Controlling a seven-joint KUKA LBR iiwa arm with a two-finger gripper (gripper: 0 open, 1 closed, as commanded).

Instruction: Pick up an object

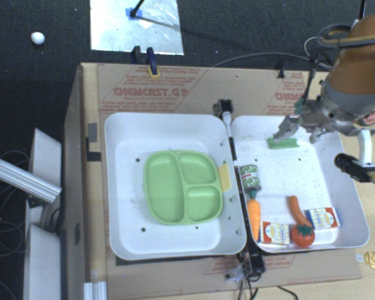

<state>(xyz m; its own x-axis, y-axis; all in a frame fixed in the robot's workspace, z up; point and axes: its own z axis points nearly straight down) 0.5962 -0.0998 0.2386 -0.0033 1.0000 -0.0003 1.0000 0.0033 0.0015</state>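
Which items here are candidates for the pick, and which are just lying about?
Pick candidates, right bin:
green flat piece by the pincer
can
carrot
sausage
tomato
two cartons

Lying about:
green divided plate
white ball
foil sheet

You are looking down on a dark, speckled floor that surrounds the work area. At 12 o'clock a shiny square sheet lies on the floor and reflects light. At 10 o'clock a small white ball rests on the floor, well apart from the sheet. The surface is a tan board with red printed lettering. At 8 o'clock, white panels and a metal rail stand beside the surface.
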